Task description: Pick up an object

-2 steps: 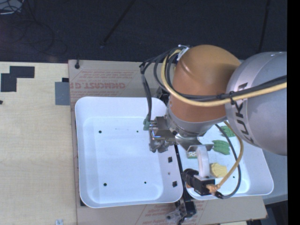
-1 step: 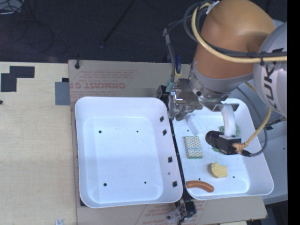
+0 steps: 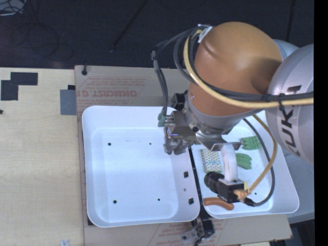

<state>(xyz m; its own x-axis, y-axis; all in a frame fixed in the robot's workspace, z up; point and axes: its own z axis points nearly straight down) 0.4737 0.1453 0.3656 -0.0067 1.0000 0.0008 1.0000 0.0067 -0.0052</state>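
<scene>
You are at the reach stage of the pick, by my reading: nothing is shown taken, and the gripper [image 3: 175, 140] hangs low over the near-wall side of the left bin [image 3: 89, 137], just beside the rim it shares with the right bin [image 3: 287, 199]. How the jaws stand you cannot tell from here, as the wrist and the big orange joint cover them from above, and nothing is seen between them, so count no object as held. The bin floor straight below the jaws is bare white with a few small dark dots. Everything worth picking lies across the shared rim, toward the view's right of the jaws: a patterned block [image 3: 211, 159] nearest them, two green pieces [image 3: 250, 143] further out past it, and an orange curved piece [image 3: 218, 204] below and to the right, close to that bin's front wall. I judge the next move calls for a lift clear of the rim, a shift across to one of these, the block being the shortest trip, and then a descent with the jaws spread around it before you close
</scene>
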